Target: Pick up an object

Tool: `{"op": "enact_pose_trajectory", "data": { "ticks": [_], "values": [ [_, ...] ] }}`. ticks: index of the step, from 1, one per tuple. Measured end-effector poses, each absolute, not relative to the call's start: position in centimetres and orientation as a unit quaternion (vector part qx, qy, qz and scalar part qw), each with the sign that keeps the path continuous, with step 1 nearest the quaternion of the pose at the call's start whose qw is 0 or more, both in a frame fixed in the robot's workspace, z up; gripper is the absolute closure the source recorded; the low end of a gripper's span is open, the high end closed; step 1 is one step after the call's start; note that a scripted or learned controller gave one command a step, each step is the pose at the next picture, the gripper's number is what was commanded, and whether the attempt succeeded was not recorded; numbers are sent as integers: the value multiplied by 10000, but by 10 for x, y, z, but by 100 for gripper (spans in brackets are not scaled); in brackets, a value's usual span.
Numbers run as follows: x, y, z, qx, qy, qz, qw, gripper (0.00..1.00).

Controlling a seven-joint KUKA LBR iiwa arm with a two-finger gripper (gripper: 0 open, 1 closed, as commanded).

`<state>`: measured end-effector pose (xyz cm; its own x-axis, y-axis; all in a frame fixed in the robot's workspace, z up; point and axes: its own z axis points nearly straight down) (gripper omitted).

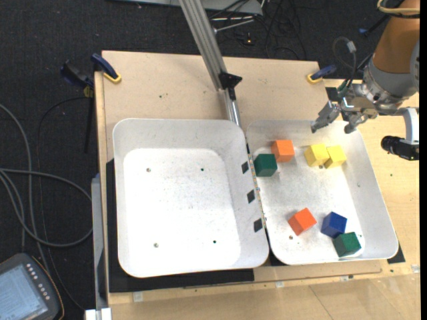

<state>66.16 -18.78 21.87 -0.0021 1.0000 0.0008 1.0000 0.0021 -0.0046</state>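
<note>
Seen from above at a slant: a pale wooden bench (pixel 173 85) on a dark carpeted floor (pixel 47 32), with black cables (pixel 27 179) running over the floor far to the left of the gripper. Clamped at the two back corners with blue and yellow clamps (pixel 103 69), one of them just left of the gripper at the back edge. Crossed by a slanted metal pole (pixel 203 35) coming down from the top to the gap between the bins. At the bottom left corner, part of a small screen device (pixel 23 292).

Two shallow white bins side by side: left bin (pixel 177 192), speckled with small dark marks, well away from the gripper; right bin (pixel 360 185) directly below the gripper.

Gripper (pixel 337 122) hanging over the back edge of the right bin, fingers spread apart, nothing between them. Above it, the grey wrist and the orange band of the arm (pixel 397 39).

Blocks all lying loose in the right bin. Closest, just below the gripper: yellow block (pixel 325 155). Further left of that: an orange block (pixel 283 150) touching a green block (pixel 265 165). Well below, near the front edge: second orange block (pixel 302 221), blue block (pixel 333 223) and second green block (pixel 347 243), the last two touching.
</note>
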Motion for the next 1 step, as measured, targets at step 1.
{"op": "enact_pose_trajectory", "data": {
  "ticks": [1],
  "values": [
    [663,-188,222,-7058,-7084,3,-7,0]
  ]
}}
